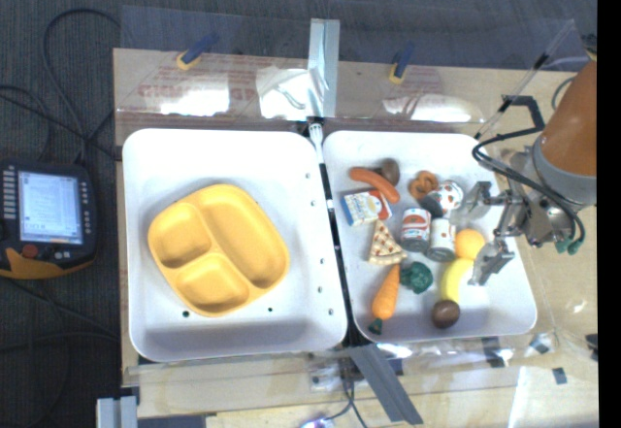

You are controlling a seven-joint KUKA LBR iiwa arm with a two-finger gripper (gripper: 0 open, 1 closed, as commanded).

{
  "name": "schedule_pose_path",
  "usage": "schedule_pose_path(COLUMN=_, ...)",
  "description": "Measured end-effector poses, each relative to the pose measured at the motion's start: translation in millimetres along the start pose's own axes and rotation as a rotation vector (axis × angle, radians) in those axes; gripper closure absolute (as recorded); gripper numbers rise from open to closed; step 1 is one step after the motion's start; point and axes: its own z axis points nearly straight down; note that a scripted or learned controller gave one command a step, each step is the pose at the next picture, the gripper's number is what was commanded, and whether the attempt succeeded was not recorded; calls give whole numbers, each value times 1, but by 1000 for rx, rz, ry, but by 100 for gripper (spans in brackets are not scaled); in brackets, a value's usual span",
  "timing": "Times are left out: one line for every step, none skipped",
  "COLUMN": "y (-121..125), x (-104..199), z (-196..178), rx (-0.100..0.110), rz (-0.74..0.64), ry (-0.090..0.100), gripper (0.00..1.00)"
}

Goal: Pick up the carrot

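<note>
The two white bins sit side by side across the middle of the frame. The left bin carries just a yellow divided tray, set at a slant in its centre, probably as a drop-off place for whatever gets picked. The right bin is where the toy food is heaped, which is likely why the arm reaches in over its right rim from the right edge of the frame.

The gripper hangs over the right part of that bin, its two fingers visibly apart with nothing between them, just beside a yellow lemon-like piece and a banana-coloured piece. It reads as parked above the pile, not committed to a target.

The carrot lies in the lower left part of the right bin, tilted, its narrow end pointing down toward the bin's lower wall. A green piece sits just beside its upper end and a pizza slice lies just above it. The gripper is well to the right of the carrot, so I judge the approach as not yet made; the crowding at the carrot's top suggests its lower half is the freer place to close on.
</note>
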Motion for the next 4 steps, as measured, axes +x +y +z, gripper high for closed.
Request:
schedule_pose_path(y=-1, x=-55, z=106, rx=4, rz=104, ry=-20, gripper=0)
schedule_pose_path(y=-52, x=-57, z=144, rx=8, rz=85, ry=-16, gripper=0)
schedule_pose_path(y=-59, x=-141, z=44, rx=2, rz=189, ry=-11, gripper=0)
schedule_pose_path(y=-61, x=-121, z=129, rx=3, rz=218, ry=-7, gripper=0)
